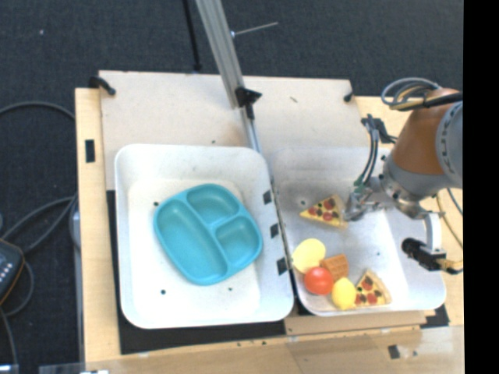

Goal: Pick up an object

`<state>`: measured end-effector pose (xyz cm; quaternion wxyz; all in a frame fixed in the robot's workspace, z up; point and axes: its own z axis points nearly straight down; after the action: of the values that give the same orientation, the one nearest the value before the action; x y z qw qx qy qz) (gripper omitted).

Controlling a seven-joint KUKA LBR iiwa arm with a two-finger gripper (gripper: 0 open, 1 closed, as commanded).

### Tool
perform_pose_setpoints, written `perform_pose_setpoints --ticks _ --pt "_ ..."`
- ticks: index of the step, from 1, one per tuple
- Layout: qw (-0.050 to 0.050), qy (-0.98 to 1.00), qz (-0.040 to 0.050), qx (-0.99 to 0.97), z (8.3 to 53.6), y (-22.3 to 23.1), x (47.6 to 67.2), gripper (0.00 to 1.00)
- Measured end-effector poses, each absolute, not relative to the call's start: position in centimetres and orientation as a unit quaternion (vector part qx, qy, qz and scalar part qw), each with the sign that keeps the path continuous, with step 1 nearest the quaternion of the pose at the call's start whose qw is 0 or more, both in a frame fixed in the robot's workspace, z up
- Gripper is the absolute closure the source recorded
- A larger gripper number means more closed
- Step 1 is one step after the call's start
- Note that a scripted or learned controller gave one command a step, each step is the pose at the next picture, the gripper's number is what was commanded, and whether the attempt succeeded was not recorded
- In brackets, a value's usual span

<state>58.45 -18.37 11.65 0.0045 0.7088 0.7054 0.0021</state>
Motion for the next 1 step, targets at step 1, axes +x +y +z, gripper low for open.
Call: perform_pose_setpoints --ticks 1 --pt "0.003 0.708 0.0013 0.706 16.32 -18.58 59.32 1.0"
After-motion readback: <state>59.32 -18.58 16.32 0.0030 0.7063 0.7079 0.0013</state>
